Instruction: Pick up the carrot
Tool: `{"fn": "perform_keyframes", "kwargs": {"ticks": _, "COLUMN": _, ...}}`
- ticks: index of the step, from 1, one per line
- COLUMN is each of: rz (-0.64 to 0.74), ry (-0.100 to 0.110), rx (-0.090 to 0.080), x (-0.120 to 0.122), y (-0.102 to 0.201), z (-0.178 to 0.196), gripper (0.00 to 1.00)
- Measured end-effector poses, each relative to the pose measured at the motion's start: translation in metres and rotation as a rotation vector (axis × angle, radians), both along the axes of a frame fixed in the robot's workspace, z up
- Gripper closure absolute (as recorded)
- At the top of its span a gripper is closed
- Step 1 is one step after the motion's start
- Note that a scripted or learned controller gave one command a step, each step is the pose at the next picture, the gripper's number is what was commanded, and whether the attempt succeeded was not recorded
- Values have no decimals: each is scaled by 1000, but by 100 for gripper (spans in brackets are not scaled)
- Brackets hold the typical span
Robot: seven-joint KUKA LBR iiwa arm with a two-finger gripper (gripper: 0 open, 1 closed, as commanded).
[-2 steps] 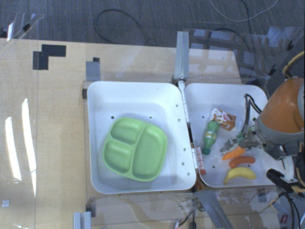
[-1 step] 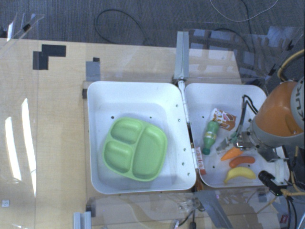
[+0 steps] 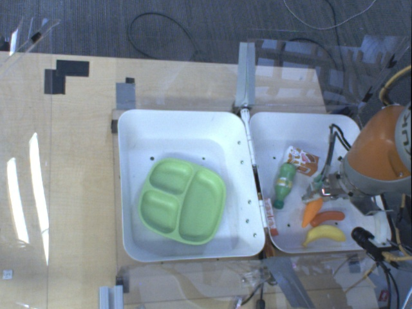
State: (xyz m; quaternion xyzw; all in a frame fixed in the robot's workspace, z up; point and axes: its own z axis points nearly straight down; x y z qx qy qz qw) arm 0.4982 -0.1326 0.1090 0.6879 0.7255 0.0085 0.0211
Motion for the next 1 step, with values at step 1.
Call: {"fn": "perform_keyframes", "kwargs": {"ticks": 1, "rz": -154, "ry": 36, "rx": 20, "x": 41, "y": 72, "z": 79, "gripper": 100}}
